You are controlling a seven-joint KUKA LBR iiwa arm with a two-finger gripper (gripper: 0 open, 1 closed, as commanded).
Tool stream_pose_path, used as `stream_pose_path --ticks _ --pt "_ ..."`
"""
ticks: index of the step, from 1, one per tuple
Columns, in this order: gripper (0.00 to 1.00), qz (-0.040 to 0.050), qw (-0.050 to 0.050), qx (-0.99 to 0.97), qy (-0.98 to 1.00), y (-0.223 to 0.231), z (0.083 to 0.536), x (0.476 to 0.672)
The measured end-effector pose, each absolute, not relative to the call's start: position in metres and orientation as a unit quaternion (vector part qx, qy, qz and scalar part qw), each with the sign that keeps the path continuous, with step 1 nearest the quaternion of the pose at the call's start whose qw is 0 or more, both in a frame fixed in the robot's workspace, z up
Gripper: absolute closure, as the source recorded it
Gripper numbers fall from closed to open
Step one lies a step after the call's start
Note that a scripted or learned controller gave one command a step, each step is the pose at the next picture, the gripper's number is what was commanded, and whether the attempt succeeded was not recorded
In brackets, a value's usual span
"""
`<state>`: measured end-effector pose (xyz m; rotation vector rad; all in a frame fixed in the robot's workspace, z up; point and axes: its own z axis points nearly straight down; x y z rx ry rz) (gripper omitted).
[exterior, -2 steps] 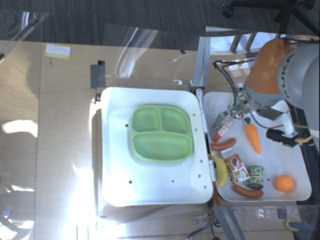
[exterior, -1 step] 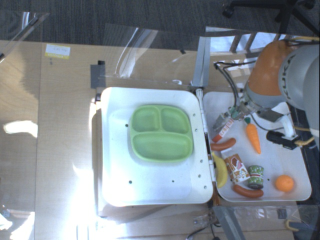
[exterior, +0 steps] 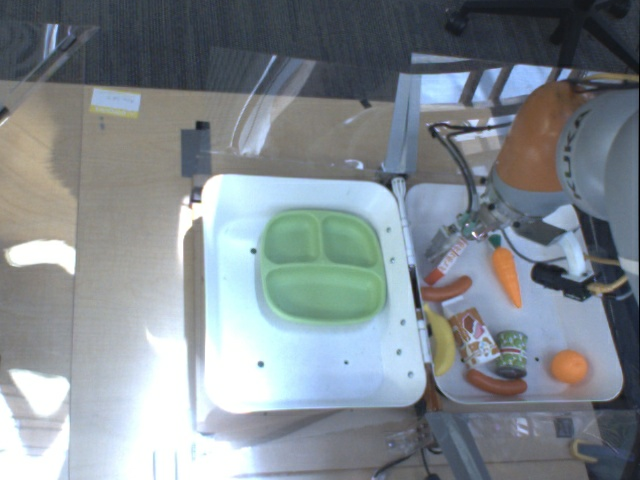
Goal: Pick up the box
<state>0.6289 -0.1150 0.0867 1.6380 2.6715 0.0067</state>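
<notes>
Camera view looks down on two white bins side by side, and the right bin serves as the landmark for everything loose. The box, a small carton with red and white print, lies flat in the lower middle of that bin, touching nothing but the floor. Just left of it a banana lies along the bin's left wall; just right of it stands a small green-striped can. Below the box lies one sausage, above it another sausage. A carrot sits toward the bin's centre, an orange near its lower right corner. The gripper hangs over the bin's upper part, just above a red and white packet; whether its fingers are spread or closed I cannot tell. The left bin holds a green divided plate.
</notes>
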Motion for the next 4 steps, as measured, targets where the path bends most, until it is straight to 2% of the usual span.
stream_pose_path --ticks 1,2,3,4 --pt "0.00 0.0021 0.004 0.541 0.841 -0.102 0.087 0.639" --pt "1.00 0.0040 0.009 0.539 0.842 -0.101 0.100 0.642" --pt "0.00 0.0038 0.009 0.539 0.842 -0.101 0.100 0.642" --pt "0.00 0.0012 0.004 0.516 0.856 -0.124 0.087 0.632"
